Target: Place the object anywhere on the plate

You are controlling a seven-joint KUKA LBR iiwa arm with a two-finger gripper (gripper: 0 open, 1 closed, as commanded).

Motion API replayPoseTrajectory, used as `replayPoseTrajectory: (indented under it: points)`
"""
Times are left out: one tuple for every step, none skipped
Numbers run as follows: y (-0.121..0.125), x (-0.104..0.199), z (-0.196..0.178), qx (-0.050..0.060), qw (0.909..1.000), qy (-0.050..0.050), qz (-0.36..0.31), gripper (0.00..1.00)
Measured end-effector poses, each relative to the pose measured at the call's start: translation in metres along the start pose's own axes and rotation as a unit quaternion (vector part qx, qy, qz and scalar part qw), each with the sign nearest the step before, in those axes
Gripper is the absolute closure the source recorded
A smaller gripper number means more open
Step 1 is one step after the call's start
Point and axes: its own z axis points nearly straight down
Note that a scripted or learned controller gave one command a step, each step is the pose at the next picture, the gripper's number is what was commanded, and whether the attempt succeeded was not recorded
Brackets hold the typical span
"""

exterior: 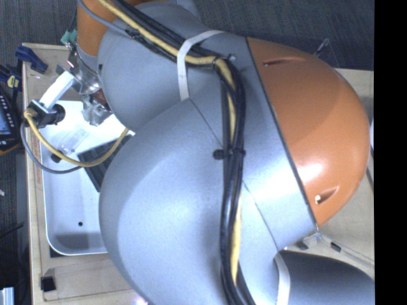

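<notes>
Camera view, one entry per item, as you would have logged it.

1. Arm (178, 189): grey, reaching in from the right edge and lying across most of both bins. A large orange joint cover (311, 119) sat at the right, and the orange band (105, 11) sat at the top, just above the wrist.

2. Cable bundle (230, 170): black and yellow, running along the arm's upper surface and held down by a white strap (183, 65) near the top.

3. Gripper (79, 103): at the upper left, below the orange band, over the far end of the left bin. You could not tell whether it was apart, together or clamped on anything (pale fittings and glare crowded that spot).

4. Cable loop (37, 146): yellow and black, hanging from the gripper's fittings and curving over the left bin's left rim.

5. Left bin (52, 234): white and shallow, its near left corner rounded, with a bare stretch of floor and one small dark spot (81, 223) on it.

6. Bench (70, 278): pale wood, seen along the left and near edges around that bin, and again at the right edge. A small black block (48, 283) lay at its near left corner.

7. Blue clamp (28, 57): at the bench's far left corner.

8. Object and plate: you could not tell where either lay, since the arm covered most of both bins.
</notes>
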Motion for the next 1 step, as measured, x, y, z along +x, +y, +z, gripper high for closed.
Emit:
replayPoseTrajectory:
  points:
    - [0.0095, 0.014, -0.117, -0.001, 0.9879, 0.002, -0.155, 1.0]
